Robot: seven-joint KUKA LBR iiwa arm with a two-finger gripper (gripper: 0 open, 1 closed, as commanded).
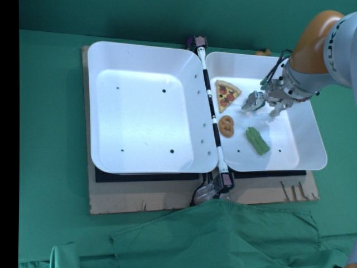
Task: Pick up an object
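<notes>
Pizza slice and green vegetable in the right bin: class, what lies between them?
In the camera view, a small orange pretzel-like toy lies between the pizza slice and the green vegetable, nearer the divider.

The pincer [261, 104] hangs over the right bin [312, 149], in its far half, with the arm [326, 49] reaching in from the right behind it. Just left of the pincer lies the pizza slice [227, 94], the pretzel [226, 125] lies left and nearer the front, and the bean pod [257, 140] lies in front of the pincer, slightly left; all three rest in the same bin, apart from one another. Farther left, past the divider rod [211, 108] between the bins, sits the left bin [100, 71], both bins on the table [50, 121].
</notes>
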